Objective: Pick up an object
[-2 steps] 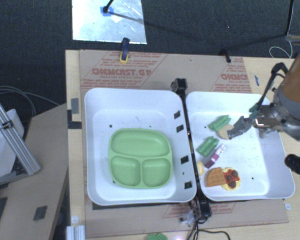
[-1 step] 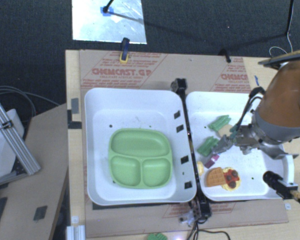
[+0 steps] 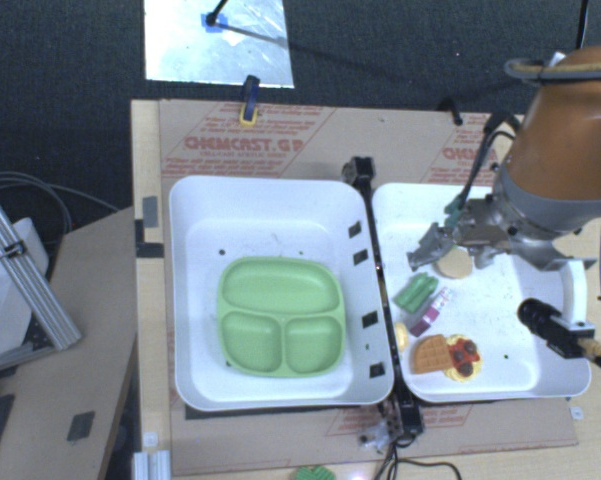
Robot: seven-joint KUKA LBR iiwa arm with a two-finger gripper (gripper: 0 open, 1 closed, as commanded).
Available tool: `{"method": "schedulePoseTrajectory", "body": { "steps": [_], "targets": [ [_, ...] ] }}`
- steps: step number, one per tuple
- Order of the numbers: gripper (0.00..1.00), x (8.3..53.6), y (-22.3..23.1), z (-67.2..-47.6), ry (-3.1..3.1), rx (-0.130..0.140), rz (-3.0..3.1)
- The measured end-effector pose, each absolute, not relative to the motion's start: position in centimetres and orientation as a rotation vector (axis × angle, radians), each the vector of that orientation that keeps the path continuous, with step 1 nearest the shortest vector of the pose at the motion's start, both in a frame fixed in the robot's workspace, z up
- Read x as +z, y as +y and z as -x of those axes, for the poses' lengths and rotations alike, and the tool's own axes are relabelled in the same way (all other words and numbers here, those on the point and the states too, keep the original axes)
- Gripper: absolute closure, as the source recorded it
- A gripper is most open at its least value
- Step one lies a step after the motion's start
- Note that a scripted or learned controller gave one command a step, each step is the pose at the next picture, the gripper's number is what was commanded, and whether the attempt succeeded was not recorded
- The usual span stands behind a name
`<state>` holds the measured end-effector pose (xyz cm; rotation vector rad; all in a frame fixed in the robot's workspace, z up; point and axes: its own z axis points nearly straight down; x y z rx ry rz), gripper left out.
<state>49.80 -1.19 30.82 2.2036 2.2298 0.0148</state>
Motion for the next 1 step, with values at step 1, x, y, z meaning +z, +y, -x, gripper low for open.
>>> {"method": "schedulePoseTrajectory", "body": {
  "steps": [1],
  "targets": [
    [0.0,22.33,-9.79,-48.46,2.214,-0.009,-2.232]
  ]
}}
